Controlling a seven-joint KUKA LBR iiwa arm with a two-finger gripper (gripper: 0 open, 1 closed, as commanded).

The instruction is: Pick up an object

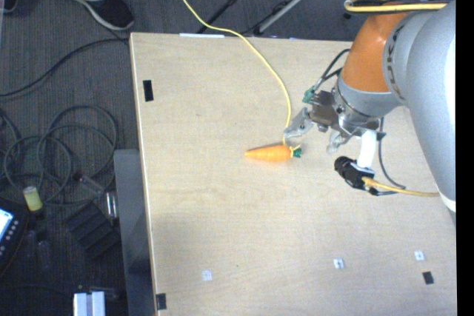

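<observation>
Orange carrot [268,154] lies mid-frame on the tabletop [222,233]; the gripper [296,132] hovers at its green end, fingers [291,131] slightly parted, gripping nothing.

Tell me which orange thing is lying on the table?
The small pointy carrot, lying flat on the wooden top. The other orange thing is the band on the robot's arm, up above it.

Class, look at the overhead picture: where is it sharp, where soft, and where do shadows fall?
Camera view: the orange plastic carrot is fairly sharp; the grey arm at the right edge looks soft and washed out; a faint shadow darkens the lower part of the pale wooden bench top; lighting otherwise even.
</observation>
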